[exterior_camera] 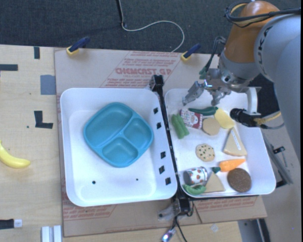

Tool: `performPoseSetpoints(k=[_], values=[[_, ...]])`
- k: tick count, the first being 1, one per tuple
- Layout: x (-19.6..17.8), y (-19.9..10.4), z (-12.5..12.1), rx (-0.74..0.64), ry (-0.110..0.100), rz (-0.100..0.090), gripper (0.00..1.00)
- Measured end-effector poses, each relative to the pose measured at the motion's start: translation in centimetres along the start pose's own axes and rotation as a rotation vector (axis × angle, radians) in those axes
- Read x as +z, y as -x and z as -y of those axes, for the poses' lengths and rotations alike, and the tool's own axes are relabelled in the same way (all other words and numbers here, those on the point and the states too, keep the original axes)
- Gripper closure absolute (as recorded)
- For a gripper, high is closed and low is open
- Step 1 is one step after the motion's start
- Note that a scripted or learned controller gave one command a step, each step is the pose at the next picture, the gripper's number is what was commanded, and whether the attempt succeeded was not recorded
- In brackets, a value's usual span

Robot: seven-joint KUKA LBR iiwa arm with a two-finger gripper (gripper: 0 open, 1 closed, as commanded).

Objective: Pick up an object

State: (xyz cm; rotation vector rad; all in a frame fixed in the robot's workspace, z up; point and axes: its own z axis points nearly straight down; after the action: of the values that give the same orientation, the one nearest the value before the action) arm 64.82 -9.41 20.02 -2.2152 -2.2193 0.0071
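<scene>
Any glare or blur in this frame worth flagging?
Camera view: lighting even, soft shadows inside the left bin; mild glare on the arm's orange band; gripper slightly soft against clutter; blue plate and cookie sharp; no obvious distortion.

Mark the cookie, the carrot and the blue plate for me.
cookie (205,152), camera view, centre of its top face.
carrot (232,164), camera view, middle of its orange body.
blue plate (117,133), camera view, ridge where its compartments meet.

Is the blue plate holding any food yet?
Empty: the blue plate shows three bare compartments in the left bin.
</scene>
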Motion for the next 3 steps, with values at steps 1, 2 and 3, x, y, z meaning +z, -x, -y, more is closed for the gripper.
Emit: performPoseSetpoints(k=[1,2,3], values=[[-14.8,-1.2,4.3,-0.001,0.018,0.002,0.0],[-14.8,-1.2,4.3,-0.001,0.007,0.002,1.0],[-9.1,-6.2,9.6,-0.002,-0.003,-0.001,1.0]])
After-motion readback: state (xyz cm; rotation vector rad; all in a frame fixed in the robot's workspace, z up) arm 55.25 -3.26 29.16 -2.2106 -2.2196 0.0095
